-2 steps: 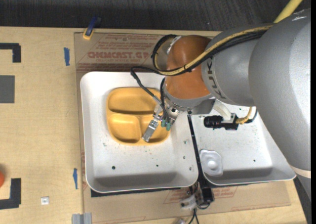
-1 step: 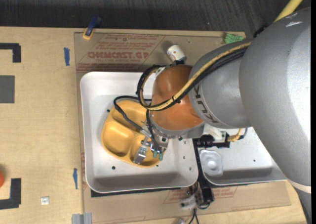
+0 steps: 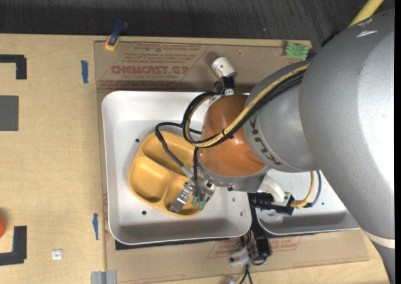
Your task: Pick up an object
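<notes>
Gripper (image 3: 188,196) low in the left bin (image 3: 122,151), its metal tip pressed down among the yellow object (image 3: 150,173). Fingers too small and crowded by cable and bracket to read; cannot tell whether the jaws stand open or closed, nor whether anything lies between them.

Yellow object: a moulded, tray-like piece with rounded lobes, lying flat on the bin floor. It sits directly under and to the left of the jaws, touching or all but touching the tip at its lower right edge. Most of its bulk spreads up and left from the jaws.

Black cable (image 3: 172,135) loops from the wrist out over the yellow object and back, just above the jaws.

Orange band (image 3: 225,138) of the arm hangs up and right of the jaws, close above them, covering the inner wall between the bins. Grey arm (image 3: 332,107) swells out to the right beyond that, hiding most of the right bin (image 3: 313,217), whose lower rim shows right of the jaws.

Farther from the jaws: brown cardboard sheet (image 3: 156,66) under both bins, printed red lettering along its top. A small white-and-black cylinder (image 3: 222,68) stands on it above the bins. Green piece (image 3: 296,50) at the sheet's upper right corner; blue-and-yellow clip (image 3: 116,34) at its upper left.
</notes>
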